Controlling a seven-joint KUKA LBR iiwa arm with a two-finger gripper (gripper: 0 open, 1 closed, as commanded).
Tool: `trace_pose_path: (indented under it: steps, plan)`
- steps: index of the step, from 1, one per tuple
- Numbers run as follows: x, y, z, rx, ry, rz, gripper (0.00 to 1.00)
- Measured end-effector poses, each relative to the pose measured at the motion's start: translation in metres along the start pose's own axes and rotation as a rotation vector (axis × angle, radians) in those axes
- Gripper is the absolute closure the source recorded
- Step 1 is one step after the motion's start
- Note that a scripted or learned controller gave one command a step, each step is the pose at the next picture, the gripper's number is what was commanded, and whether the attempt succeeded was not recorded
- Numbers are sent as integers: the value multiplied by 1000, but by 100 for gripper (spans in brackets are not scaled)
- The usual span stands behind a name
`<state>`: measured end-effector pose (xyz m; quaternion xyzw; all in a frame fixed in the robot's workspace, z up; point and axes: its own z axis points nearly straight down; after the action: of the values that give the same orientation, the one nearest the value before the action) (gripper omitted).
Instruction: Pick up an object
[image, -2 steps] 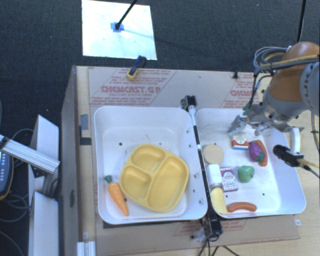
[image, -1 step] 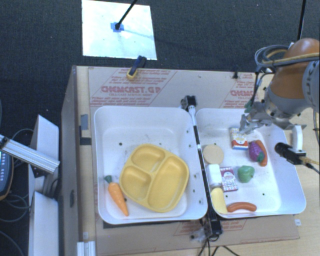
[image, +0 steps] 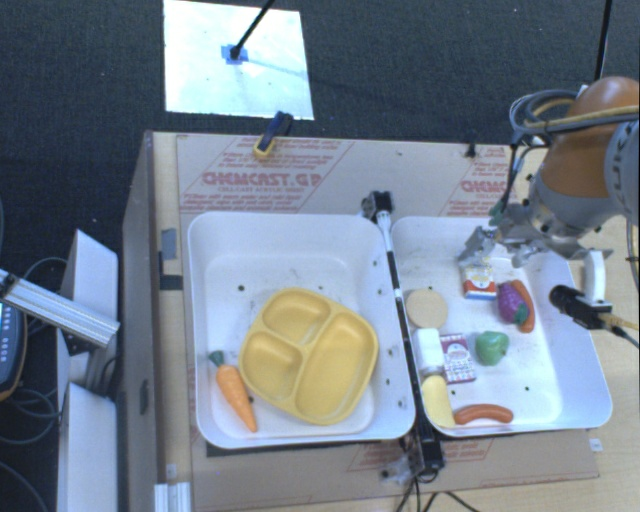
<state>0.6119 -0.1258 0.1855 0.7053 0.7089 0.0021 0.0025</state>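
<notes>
Gripper (image: 497, 243) hovers over right bin (image: 580, 400), just above small red-and-white carton (image: 480, 284); approach step. Finger state: cannot tell. Next: descend squarely onto carton.

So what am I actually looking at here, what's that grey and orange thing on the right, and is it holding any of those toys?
That is a robot arm, seen by one fixed camera looking down at a slant. Its gripper hangs over the back of the right bin, just above a small red and white box; nothing is visibly held. The right bin also holds toy food: a purple and orange vegetable, a green pepper, a round cracker, a sausage and a small carton. The left bin holds a yellow divided plate with a toy carrot beside it.
</notes>
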Motion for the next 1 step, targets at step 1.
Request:
trace_pose_path:
  steps: [1]
  plan:
    - [0,1,-11,-3,1,-2,100]
